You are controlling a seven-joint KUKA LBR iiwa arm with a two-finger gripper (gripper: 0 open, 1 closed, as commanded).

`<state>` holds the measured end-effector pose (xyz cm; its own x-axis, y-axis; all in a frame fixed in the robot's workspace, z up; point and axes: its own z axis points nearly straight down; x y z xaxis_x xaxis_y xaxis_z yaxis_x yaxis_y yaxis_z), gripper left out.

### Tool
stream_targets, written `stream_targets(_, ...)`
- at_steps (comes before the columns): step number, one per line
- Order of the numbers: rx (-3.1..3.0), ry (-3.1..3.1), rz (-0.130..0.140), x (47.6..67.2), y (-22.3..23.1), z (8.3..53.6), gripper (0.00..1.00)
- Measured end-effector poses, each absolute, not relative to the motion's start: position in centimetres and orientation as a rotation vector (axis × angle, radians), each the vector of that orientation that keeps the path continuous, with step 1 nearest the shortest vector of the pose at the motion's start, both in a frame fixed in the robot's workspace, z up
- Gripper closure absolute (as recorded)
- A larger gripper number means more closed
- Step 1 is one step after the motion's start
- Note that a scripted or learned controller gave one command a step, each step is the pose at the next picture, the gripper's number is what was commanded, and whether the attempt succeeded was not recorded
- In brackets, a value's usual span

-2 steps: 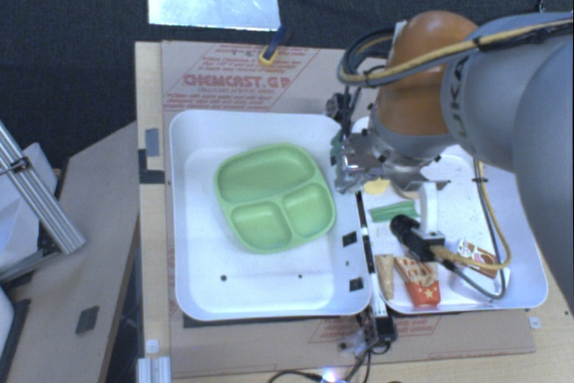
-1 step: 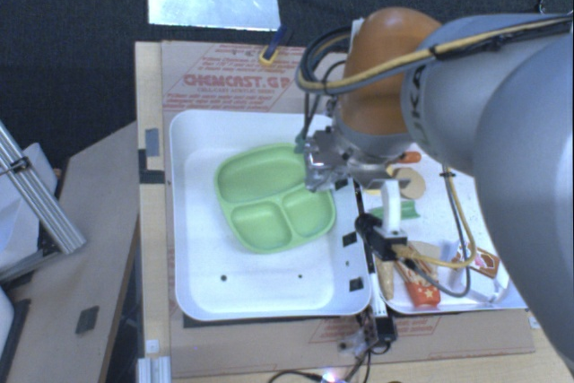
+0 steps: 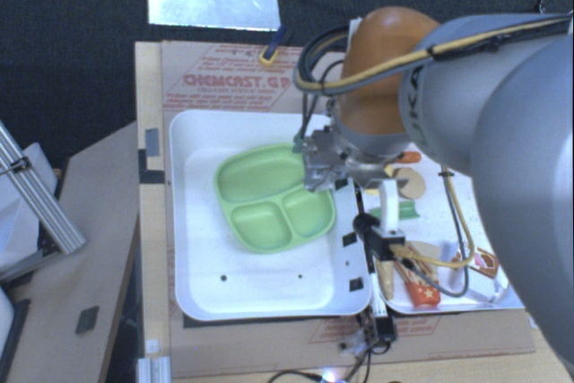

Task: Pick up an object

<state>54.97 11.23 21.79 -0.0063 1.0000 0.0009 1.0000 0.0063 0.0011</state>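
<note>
A light green divided plate (image 3: 269, 197) lies in the left white bin (image 3: 202, 282), toward its right side. My gripper (image 3: 318, 173) hangs over the plate's right rim, close to the wall between the two bins. The wrist and orange band hide the fingers from above. In the right bin (image 3: 466, 296), partly under the arm, lie a red and orange object (image 3: 420, 290), a small green piece (image 3: 408, 211) and a tan round piece (image 3: 411, 184).
The big grey arm covers most of the right bin and the upper right of the view. Cables loop around the wrist. Cardboard lies under the bins. A metal frame stands at the far left.
</note>
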Motion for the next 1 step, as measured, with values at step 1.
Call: stream_targets(1, 2.215, 2.227, 0.003, 54.90, 10.83, 23.33, 1.00)
